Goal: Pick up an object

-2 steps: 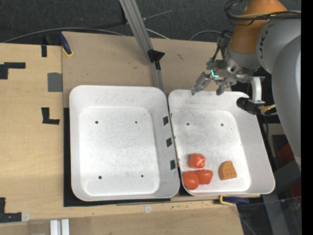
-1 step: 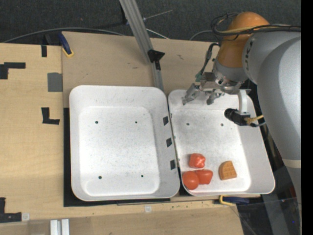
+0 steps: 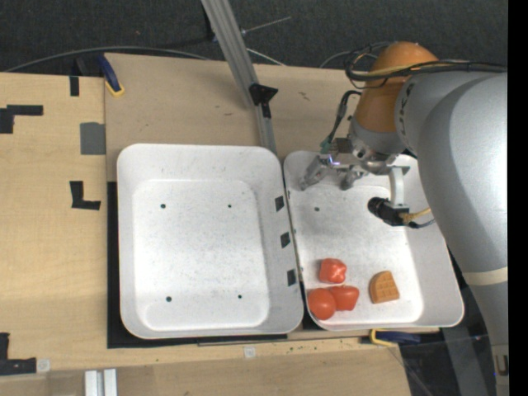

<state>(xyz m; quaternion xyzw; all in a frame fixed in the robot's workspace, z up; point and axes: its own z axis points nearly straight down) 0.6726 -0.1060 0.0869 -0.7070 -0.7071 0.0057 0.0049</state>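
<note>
Claw at far end of right bin, fingers spread, gripping nothing. Three red pieces and a tan biscuit-like piece lie at near end, well apart from it.

Metal pole slanting over wooden bench.

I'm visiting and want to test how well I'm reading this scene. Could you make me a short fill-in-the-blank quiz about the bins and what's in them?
1. The red objects and the tan waffle-like piece lie in the ____ bin as the camera sees it.
2. The number of red objects is ____.
3. The gripper hangs over the right bin's ____ end, away from the objects.
4. The arm's band above the wrist is coloured ____.

Missing words: right; three; far; orange
</note>
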